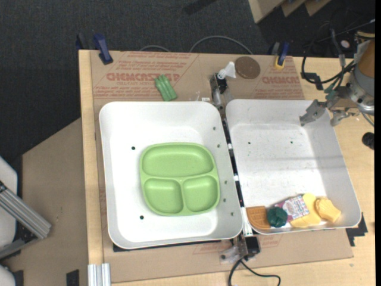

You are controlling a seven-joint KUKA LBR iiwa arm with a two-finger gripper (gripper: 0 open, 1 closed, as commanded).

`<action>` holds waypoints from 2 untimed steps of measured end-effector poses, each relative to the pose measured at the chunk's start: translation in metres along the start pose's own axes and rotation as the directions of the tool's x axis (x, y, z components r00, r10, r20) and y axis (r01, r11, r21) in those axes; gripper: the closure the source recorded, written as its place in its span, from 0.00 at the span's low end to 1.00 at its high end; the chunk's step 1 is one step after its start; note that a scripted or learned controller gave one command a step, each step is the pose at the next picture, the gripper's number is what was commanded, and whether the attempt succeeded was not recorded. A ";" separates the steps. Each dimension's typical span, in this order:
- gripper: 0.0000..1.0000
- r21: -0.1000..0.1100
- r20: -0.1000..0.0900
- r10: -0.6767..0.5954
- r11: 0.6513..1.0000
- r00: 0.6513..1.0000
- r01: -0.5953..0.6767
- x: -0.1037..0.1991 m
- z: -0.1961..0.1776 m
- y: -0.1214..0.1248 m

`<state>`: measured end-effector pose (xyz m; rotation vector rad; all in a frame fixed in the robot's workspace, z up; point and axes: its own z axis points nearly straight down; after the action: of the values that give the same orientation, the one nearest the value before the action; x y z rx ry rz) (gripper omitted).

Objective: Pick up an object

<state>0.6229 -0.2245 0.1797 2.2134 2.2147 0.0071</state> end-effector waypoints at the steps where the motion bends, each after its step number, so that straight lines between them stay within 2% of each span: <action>1: 0.00 0.016 -0.006 0.001 1.000 1.000 -0.001 0.002 0.077 -0.013; 2: 0.00 0.007 -0.002 0.002 1.000 1.000 -0.002 0.001 0.034 -0.025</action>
<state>0.5983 -0.2238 0.1454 2.2196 2.2174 0.0023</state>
